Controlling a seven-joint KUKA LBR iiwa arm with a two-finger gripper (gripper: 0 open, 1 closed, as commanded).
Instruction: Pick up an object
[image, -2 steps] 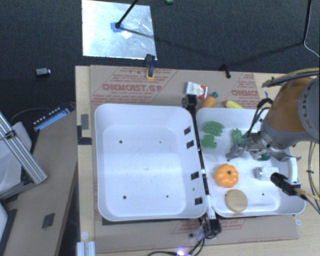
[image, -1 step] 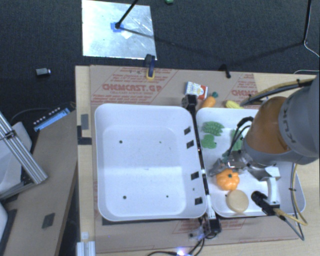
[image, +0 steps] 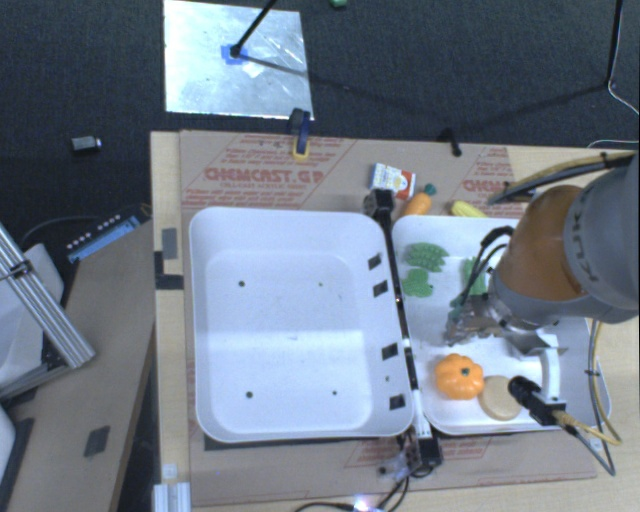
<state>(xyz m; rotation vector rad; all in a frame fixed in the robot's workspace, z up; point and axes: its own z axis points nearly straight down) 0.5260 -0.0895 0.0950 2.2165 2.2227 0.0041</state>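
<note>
From above, my tool (image: 468, 325) hangs low in the right-hand white plastic bin (image: 575, 335), its grip state unclear, just far of the small orange plastic pumpkin (image: 459, 377), a likely pick; a beige round disc (image: 498, 402) lies right of it.

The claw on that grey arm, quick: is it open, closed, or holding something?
Gripper: cannot be told; it hangs low in the right white bin, just above the small orange pumpkin.

left bin (image: 215, 300): open floor | right bin (image: 425, 420): arm (image: 570, 250) overhead, orange pumpkin (image: 459, 377) and tan disc (image: 498, 402) crowd front edge
</note>
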